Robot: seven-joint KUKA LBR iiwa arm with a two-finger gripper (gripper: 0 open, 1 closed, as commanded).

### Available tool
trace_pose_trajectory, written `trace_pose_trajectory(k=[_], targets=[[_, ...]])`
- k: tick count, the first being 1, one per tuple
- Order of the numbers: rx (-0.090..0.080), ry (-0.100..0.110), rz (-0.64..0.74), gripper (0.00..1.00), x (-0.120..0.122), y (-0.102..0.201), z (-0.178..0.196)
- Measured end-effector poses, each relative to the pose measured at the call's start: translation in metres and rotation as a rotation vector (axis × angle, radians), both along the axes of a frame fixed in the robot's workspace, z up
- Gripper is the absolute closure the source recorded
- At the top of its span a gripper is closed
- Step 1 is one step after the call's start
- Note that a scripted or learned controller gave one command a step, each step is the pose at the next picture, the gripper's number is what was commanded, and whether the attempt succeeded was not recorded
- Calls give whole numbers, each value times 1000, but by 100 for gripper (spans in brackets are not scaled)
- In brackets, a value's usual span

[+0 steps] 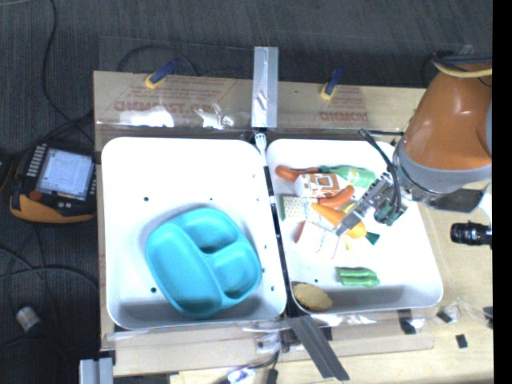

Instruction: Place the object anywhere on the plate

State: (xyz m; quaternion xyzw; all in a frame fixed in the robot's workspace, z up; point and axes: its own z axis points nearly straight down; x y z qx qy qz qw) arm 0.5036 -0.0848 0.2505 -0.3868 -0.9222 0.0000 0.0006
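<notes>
A blue divided plate [203,260] lies tilted in the left bin [128,182]. The right bin [408,270] holds a pile of toy food: an orange carrot [330,199], a green bottle-like piece [350,172], a white and orange box [318,184] and a small yellow piece [357,231]. My gripper [350,226] hangs over this pile, pointing down-left, its tips close to the yellow piece and a white packet [320,238]. Nothing visibly sits between its fingers. A green pod [357,276] lies alone lower in the bin. A brown potato-like lump [313,297] rests at the bin's front left corner.
The arm's orange band [452,118] and grey wrist loom over the right bin's right side. A metal divider strip [265,94] stands behind the bins. A handheld device [56,178] lies on the floor at the left. Bare bin floor lies around the green pod.
</notes>
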Motion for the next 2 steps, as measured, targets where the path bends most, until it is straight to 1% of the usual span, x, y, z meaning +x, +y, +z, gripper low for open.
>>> trace_pose_trajectory(k=[1, 2], targets=[[-1, 1, 55, 100, 41, 94, 7], [-2, 3, -12, 100, 15, 186, -36]])
